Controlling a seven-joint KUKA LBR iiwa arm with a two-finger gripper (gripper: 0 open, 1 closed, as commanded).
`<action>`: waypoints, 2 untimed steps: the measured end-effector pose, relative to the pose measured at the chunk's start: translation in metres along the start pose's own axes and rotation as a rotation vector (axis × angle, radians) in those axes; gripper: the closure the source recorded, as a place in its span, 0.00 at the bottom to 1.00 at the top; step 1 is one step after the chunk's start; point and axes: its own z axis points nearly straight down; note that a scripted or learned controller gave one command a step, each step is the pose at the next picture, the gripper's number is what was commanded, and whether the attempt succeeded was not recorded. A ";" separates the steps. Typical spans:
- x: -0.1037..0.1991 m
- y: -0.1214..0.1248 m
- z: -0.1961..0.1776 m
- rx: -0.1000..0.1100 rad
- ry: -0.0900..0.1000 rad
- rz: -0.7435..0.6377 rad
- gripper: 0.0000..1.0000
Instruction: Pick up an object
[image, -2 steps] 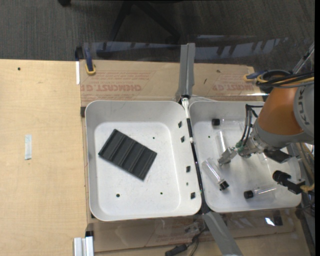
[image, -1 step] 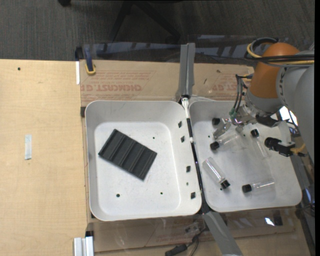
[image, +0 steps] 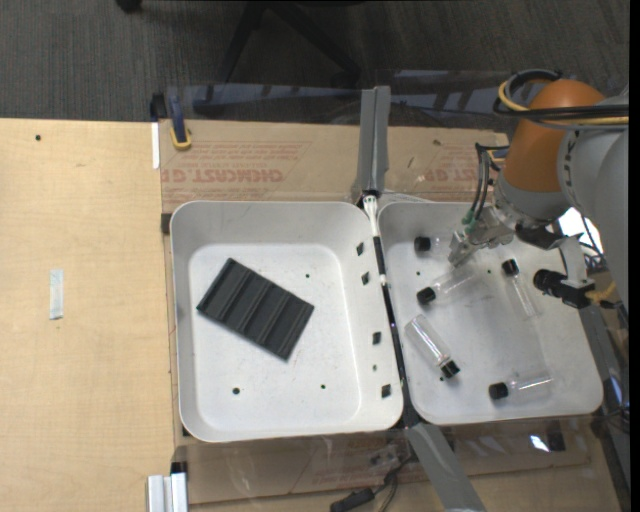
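Note:
My gripper (image: 466, 244) is low over the far part of the right bin (image: 570, 400), reaching in from the right under the orange band (image: 545, 140). Several clear tubes with black caps lie in that bin. One tube (image: 458, 284) lies just in front of the gripper, another tube (image: 520, 290) to its right, and a small black cap (image: 423, 243) to its left. A further tube (image: 430, 345) lies nearer the bin's front, and one more tube (image: 522, 383) at the front right. A dark ribbed flat block (image: 256, 308) lies slanted in the left bin (image: 200, 400).
A grey divider post (image: 374, 140) rises between the bins at the back. Black clips (image: 381, 280) line the shared wall. Brown cardboard (image: 260, 165) lies behind the bins, and a wooden surface (image: 80, 300) stretches to the left.

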 end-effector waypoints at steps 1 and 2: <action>0.001 -0.003 0.003 0.013 0.007 0.002 0.00; 0.001 -0.003 0.003 0.013 0.007 0.002 0.00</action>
